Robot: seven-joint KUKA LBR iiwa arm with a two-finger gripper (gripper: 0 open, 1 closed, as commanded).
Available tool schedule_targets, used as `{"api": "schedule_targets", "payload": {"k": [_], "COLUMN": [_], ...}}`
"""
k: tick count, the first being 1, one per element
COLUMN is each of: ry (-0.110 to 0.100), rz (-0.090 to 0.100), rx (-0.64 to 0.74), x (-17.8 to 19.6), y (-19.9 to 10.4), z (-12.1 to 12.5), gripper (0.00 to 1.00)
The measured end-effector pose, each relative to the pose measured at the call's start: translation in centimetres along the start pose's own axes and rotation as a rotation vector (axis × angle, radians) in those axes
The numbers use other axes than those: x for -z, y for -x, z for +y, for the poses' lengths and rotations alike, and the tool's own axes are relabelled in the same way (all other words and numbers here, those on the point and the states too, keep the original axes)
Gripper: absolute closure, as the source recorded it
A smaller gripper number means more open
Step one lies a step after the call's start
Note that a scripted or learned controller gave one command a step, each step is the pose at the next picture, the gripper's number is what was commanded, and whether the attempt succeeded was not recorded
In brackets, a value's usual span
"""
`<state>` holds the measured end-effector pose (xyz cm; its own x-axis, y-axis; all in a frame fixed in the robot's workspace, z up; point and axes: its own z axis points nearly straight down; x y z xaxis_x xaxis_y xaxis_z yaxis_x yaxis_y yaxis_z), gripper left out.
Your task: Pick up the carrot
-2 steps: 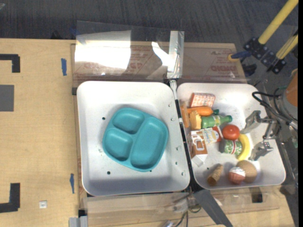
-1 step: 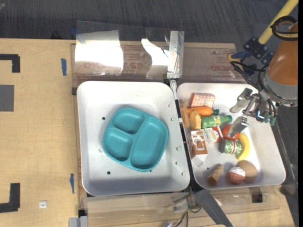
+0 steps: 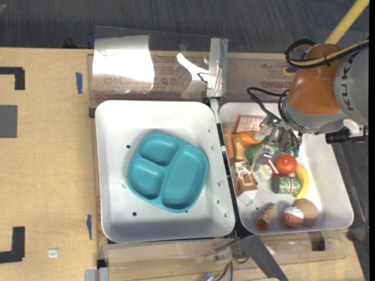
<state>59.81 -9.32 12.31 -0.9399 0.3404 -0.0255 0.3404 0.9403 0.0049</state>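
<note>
The carrot is a small orange piece lying in the upper left part of the right bin, with a green piece just below it. My gripper hangs low over the pile, just right of the carrot and above a red tomato. The wrist and its cables hide part of the pile. I see nothing clearly held.
A teal divided plate sits in the left bin. The right bin also holds a banana, a green-and-white can, snack packets, a brown cork-like piece and a red-and-white ball.
</note>
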Motion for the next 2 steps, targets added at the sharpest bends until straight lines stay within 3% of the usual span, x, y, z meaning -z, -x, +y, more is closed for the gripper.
{"api": "schedule_targets", "payload": {"k": [1,2], "ry": [-0.005,-0.011], "rz": [-0.005,0.022], "rx": [-0.095,-0.627], "x": [-2.3,-3.6], "y": [3.0,4.7], "z": [0.1,-2.5], "gripper": [0.00,0.00]}}
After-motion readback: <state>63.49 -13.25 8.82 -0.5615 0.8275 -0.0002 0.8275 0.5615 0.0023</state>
